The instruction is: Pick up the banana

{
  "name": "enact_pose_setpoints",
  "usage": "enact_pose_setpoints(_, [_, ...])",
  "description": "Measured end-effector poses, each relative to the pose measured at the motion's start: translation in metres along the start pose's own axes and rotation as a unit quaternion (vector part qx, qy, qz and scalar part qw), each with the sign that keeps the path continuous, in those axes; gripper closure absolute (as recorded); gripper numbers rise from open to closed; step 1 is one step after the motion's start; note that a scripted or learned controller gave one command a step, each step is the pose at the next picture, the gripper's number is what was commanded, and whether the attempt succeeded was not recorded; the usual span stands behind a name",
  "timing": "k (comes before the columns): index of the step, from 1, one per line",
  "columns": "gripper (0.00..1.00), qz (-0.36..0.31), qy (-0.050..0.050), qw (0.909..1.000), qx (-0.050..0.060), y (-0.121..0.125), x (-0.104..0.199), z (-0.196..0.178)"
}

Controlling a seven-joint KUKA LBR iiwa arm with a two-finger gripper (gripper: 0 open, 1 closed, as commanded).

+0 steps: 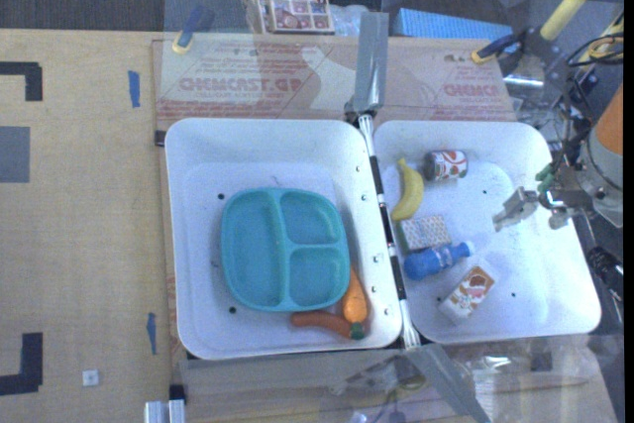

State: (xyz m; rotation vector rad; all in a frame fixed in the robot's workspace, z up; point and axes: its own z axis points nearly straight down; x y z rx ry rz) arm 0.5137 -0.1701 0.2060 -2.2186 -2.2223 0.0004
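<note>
The banana (407,190) lay in the right bin (555,307), close against its left wall at about the ten o'clock part of that bin, its length running roughly from twelve to six with the curve bowing toward three. Nothing touched it. At its two o'clock lay a small can (446,164) on its side, near but apart. Just below the banana, toward five o'clock, sat a small speckled packet (425,232), and below that a blue bottle (436,260) lying on its side with its cap pointing toward two o'clock. A small carton (468,292) rested further toward five o'clock, tilted.

The arm came in from three o'clock — its grey links and a patch of the orange band showed at the frame's right edge. The hand (528,209) hovered over the right bin's three o'clock side, well apart from the banana, with the can and the bare bin floor between them. Its two fingers (513,210) appeared spread and pointed toward nine o'clock; nothing sat between them.

In the left bin (193,243) a teal divided plate (285,249) filled the middle. At the plate's five o'clock edge lay an orange toy carrot (355,302) and a reddish stick-shaped piece (322,321), both touching or nearly touching the plate's rim — which, the view did not settle. The bins stood side by side on the surface (79,213).
</note>
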Motion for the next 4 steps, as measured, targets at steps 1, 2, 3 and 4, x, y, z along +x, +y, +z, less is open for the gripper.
enact_pose_setpoints(1, [0.00, -0.032, 0.000, 0.9995, 0.000, 0.039, 0.080, 0.061])
enact_pose_setpoints(2, [0.00, -0.054, -0.001, 0.9985, -0.001, 0.097, 0.132, 0.021])
enact_pose_setpoints(3, [0.00, -0.165, -0.001, 0.9862, -0.004, 0.097, 0.071, 0.118])
enact_pose_setpoints(4, [1.00, -0.163, -0.001, 0.9865, -0.006, 0.098, 0.070, 0.106])
